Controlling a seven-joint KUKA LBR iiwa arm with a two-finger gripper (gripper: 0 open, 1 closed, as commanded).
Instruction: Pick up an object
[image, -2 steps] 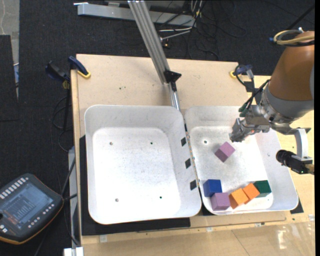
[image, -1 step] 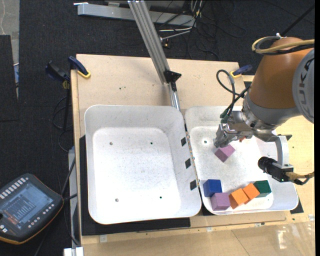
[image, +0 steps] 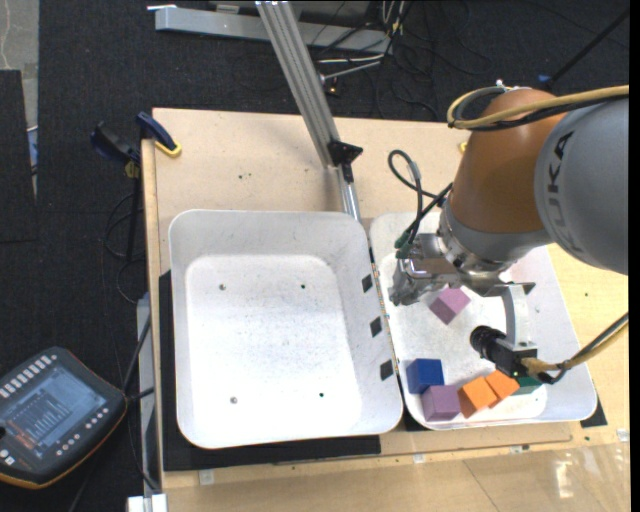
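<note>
KUKA arm's end effector (image: 432, 282) hangs over the right bin (image: 560, 300), a lilac block (image: 450, 304) just below it.

Two shallow white bins sit side by side on the wooden surface (image: 260, 160); the left bin (image: 265, 320) shows speckled white plastic, while the right one carries five small blocks: two purple, one blue (image: 424, 375), one orange (image: 487, 390) and a sliver of green (image: 528, 381). The pale, tilted lilac block lies mid-bin, close under the end effector, though whether it is gripped, or whether the tool is open or closed, cannot be told. The second purple block (image: 439, 402) sits at the bin's near edge beside the blue and orange ones. The arm's bulky grey-and-orange wrist hides the bin's far end. A pendant (image: 50, 415) rests on the floor at lower left; a clamp (image: 135, 140) grips the surface's far left corner.
</note>
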